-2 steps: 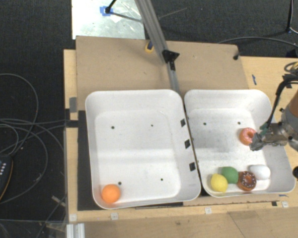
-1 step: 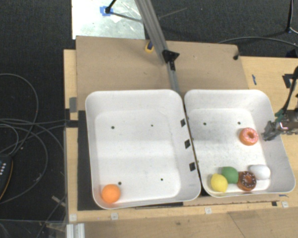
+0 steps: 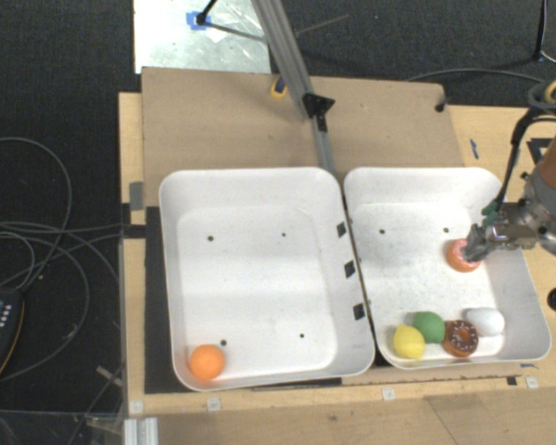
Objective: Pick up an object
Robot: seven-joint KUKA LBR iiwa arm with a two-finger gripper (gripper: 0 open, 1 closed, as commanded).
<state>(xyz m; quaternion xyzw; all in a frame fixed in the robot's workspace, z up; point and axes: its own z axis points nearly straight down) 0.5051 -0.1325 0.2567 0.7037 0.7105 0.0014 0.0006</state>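
From above the bench, the arm looks to be at the grab itself, its claw (image 3: 477,246) low in the right bin (image 3: 398,239) and touching a pink-orange toy (image 3: 461,258), though I cannot tell how wide it stands, so next comes a firm pinch and lift.

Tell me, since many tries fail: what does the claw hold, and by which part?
Cannot be told: the claw sits over a pink-orange object, hiding any hold.

No legible text — no labels, numbers.
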